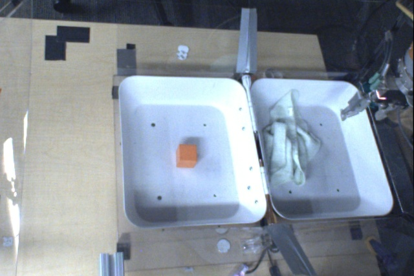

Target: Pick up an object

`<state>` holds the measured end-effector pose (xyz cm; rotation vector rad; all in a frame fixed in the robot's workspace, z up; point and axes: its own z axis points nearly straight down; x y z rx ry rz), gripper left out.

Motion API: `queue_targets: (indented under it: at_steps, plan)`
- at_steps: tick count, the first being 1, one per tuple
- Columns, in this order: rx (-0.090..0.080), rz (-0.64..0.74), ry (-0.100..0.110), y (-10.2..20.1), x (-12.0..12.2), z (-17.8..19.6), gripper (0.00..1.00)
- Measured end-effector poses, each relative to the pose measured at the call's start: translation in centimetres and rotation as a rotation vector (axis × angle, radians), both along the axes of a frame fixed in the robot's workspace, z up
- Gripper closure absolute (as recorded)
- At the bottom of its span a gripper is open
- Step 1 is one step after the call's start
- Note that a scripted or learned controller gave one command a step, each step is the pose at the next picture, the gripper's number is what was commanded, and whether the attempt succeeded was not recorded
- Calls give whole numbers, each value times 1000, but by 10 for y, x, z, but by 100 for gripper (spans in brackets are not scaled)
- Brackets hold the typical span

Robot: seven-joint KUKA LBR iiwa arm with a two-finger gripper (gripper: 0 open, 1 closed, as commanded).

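An orange cube (187,156) is seen near the middle of the left bin (139,200). A crumpled white cloth (291,139) is held in the right bin (372,194), toward nine o'clock. The gripper (362,102) is seen at that bin's two o'clock rim; its fingers' state cannot be told.

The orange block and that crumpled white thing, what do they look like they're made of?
Orange block: probably foam, wood or plastic, judging by its matte, flat faces and crisp edges. Crumpled white thing: soft cloth, likely a towel or rag, given its limp folds and creases.
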<state>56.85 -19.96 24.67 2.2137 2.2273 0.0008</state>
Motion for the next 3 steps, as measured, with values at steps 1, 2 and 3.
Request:
queue_targets:
  at_steps: [1, 2, 3]
  plan:
    - [0, 36, 0, -5, 49, -147, 0]
    - [-2, 41, -7, -3, 51, -134, 100]
    - [-2, 43, -5, 25, 83, -47, 100]
